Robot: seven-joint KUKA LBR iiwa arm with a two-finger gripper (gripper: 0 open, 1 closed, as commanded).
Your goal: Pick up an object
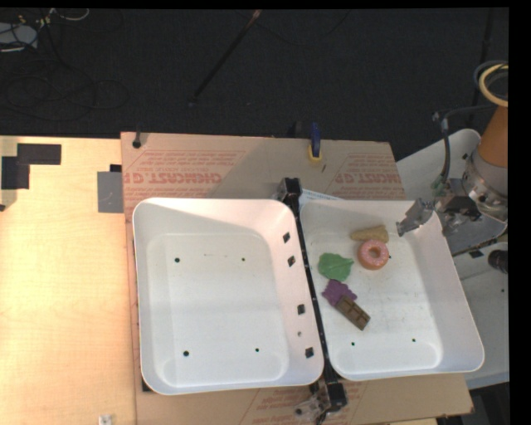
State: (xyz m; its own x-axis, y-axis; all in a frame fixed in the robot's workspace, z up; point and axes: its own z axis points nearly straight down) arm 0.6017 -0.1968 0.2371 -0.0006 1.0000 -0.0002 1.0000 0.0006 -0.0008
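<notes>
While the arm reaches from the right:
Tool [412, 221]: above right bin's [448, 332] far edge; finger state unclear, carrying nothing visible.
Objects: tan piece [370, 234], donut [373, 255], green piece [335, 266], purple piece [338, 291], brown bar [353, 313], clustered in right bin.
Left bin [158, 332]: alongside.

Right beneath the gripper [413, 221] runs the far rim of the right white bin [465, 332]. The left white bin [207, 290] sits well away from the gripper, across a seam where small black clips [290, 238] line the touching walls. Both bins rest on a brown cardboard sheet [207, 170] with red print. A blue clamp [314, 141] grips the sheet's far edge, up and to camera-left of the gripper. Farthest from the gripper lies the pale wooden benchtop [58, 290], with loose cables [50, 25] on the dark floor beyond.
</notes>
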